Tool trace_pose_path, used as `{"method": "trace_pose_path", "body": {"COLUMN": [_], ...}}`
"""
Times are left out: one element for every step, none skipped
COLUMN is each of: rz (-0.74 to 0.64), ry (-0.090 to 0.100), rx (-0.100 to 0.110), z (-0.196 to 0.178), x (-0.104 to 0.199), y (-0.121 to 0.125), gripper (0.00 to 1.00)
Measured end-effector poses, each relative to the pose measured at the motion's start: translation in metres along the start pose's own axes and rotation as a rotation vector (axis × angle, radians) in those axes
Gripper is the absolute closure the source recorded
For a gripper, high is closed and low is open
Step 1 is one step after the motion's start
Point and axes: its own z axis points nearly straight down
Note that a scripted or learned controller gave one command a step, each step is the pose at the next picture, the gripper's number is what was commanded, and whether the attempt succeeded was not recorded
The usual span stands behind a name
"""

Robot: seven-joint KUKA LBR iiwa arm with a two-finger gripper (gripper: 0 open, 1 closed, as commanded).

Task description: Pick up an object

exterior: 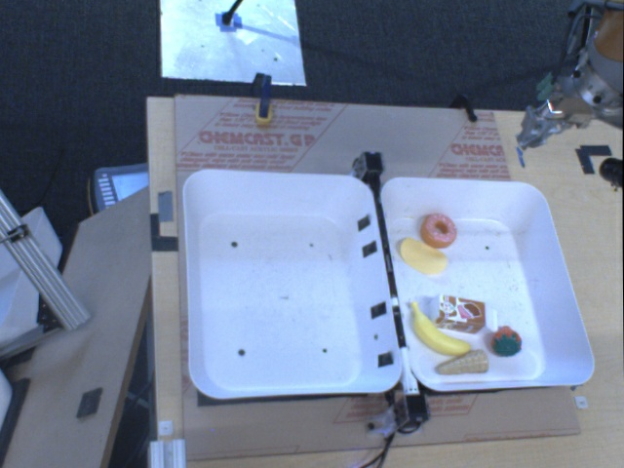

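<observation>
The pincer [534, 136] hangs past the right bin's [561, 252] far corner, its state impossible to tell, while the banana [435, 331] near that bin's front looks light, stiff and smooth, best taken across its middle.

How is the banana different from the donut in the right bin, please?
The banana is long, curved and yellow; the donut is round, orange-pink, with a hole. The banana lies near the bin's front, touching a small carton; the donut lies farther back. Both rest in the right bin.
</observation>
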Motion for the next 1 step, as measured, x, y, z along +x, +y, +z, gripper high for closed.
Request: {"method": "trace_pose_path", "body": {"rz": [-0.002], "ry": [-0.002], "rx": [-0.004], "z": [-0.0115], "x": [-0.0005], "y": [0.0015], "gripper": [1.00]}}
